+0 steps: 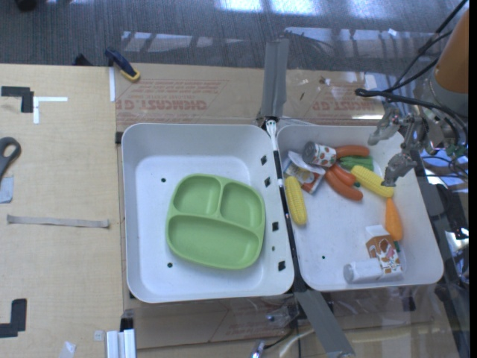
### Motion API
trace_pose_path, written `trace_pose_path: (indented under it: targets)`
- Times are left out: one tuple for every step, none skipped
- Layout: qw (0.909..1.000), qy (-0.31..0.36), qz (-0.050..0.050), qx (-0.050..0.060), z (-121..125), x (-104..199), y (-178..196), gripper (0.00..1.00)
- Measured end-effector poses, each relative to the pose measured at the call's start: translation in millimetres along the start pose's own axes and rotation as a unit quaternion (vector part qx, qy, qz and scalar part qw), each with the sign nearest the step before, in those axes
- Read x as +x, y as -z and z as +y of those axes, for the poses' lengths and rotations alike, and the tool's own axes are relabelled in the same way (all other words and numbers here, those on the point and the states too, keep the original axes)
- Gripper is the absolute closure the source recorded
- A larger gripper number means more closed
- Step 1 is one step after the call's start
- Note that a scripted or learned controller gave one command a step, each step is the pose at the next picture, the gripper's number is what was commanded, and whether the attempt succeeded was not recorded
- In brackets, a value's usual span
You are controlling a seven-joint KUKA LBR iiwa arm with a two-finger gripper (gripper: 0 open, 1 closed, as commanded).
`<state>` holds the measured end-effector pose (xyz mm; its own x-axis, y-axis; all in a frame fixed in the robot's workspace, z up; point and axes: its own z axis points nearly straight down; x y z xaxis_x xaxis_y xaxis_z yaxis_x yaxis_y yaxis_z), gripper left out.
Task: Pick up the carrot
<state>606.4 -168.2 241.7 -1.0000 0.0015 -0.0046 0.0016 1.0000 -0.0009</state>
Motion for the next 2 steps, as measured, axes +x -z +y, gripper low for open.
trace_pose_path:
  targets:
    - [0.9985, -0.055, -0.001, 0.0, -47, 5, -136, 0.0]
    - [0.9985, -0.055, -0.001, 0.0, -54, 44, -148, 0.0]
